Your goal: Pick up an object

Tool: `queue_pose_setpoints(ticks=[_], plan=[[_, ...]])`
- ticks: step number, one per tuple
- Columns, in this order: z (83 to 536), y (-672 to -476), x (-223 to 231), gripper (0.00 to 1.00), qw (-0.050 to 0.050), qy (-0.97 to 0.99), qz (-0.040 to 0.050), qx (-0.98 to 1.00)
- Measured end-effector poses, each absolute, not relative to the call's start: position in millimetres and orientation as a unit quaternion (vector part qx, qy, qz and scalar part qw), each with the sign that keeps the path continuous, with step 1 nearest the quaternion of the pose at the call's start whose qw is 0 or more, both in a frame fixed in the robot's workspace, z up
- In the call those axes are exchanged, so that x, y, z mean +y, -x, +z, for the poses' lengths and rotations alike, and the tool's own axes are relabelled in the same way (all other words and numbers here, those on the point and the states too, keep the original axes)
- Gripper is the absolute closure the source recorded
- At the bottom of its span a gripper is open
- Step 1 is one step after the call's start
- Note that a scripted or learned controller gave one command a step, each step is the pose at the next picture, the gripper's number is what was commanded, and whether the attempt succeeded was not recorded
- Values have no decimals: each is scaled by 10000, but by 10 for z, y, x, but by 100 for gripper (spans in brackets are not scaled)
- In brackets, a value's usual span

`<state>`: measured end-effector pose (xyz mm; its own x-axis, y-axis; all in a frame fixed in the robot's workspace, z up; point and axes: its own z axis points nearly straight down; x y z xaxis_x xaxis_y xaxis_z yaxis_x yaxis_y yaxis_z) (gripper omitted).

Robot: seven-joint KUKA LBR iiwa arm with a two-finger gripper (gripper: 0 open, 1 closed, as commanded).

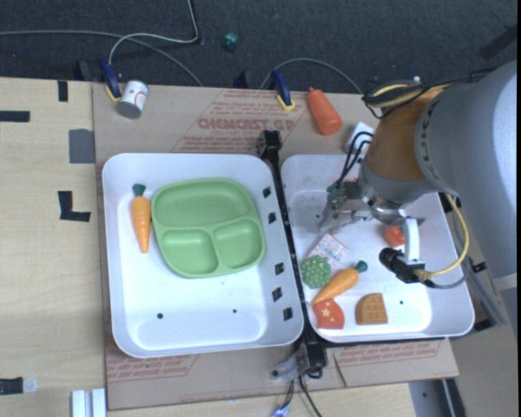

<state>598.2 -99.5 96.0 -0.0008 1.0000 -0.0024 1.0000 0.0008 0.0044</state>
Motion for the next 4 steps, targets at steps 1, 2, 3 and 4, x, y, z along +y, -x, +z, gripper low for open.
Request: queue_pose_setpoints(ticks=[1, 2, 3, 4], plan=[[959, -5980, -994, 0, 20, -7068, 5, 7074], [986, -6535, -1208, 0, 0, -7065, -4, 7077], [839, -6648, -1281, 0, -96, -7074, -59, 7067], [839, -6650, -1292, 0, -97, -7070, -58, 7071]])
